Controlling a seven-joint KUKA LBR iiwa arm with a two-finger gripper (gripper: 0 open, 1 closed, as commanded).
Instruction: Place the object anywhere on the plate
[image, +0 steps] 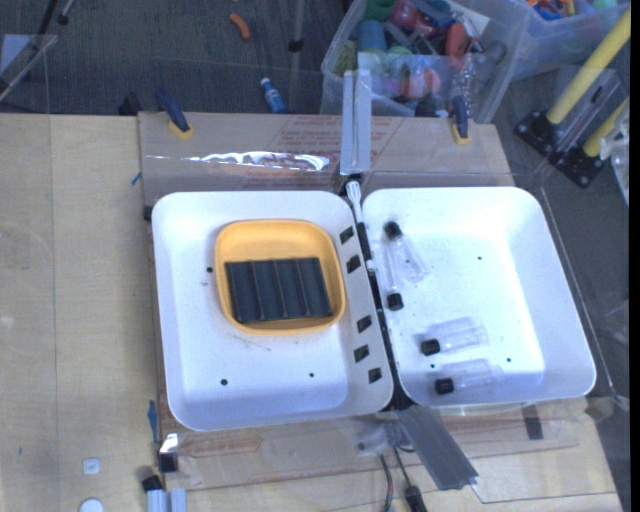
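Clear plastic vials with black caps are your task's things: one (400, 262) lies tilted near the upper left of the right bin (520, 215), one (452, 336) lower down near the middle, and one (466, 381) just below it by the front wall. They lie apart from each other, with bare white floor around them. You have the raised divider (366, 300) between the two bins, marked with black squares. In the left bin (185, 330) sits the yellow plate (280, 234), and a dark ribbed block (278, 290) covers most of it. You cannot tell the pincer's state. A box of clutter (420, 50) stands beyond the counter (70, 300).
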